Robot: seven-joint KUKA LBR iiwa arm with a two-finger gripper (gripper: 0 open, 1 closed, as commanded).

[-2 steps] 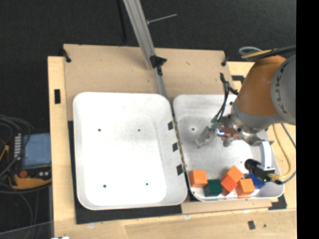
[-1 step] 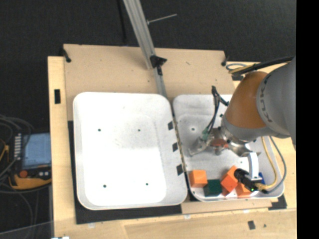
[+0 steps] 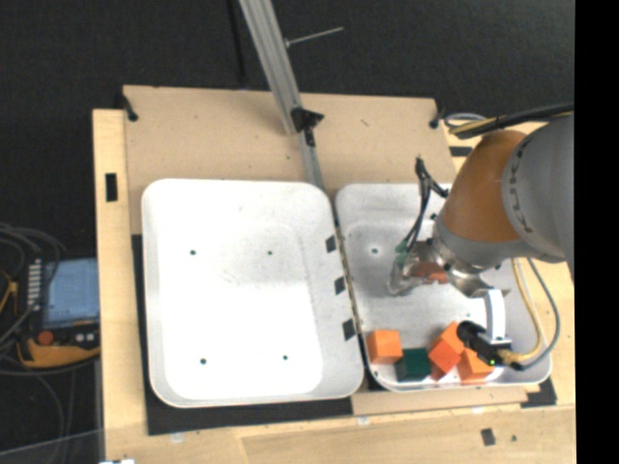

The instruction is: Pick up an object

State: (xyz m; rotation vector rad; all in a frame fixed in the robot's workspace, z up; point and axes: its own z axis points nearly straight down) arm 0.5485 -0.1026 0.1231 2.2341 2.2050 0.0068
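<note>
Plywood bench point(image 3: 242, 133) on dark floor; two glossy white bins.
Gripper point(image 3: 404, 276) over right bin point(image 3: 372, 211), grip state unclear; orange blocks point(image 3: 386, 345) along its near edge.

We see the arm point(image 3: 508, 196) cut off at the right edge of the camera view, so its base and upper links cannot be traced. Its wrist covers much of the right bin point(image 3: 372, 211), hiding the bin's far right wall and part of its floor. The gripper point(image 3: 406, 276) is small and partly under the wrist; we cannot tell how its fingers stand, nor whether anything lies between them. An orange block point(image 3: 472, 363) at the bin's near edge is partly hidden by a black cable end, and its outline merges with the neighbouring orange block point(image 3: 446, 348). The blue device point(image 3: 68, 293) at left is blurred and unreadable.
</note>
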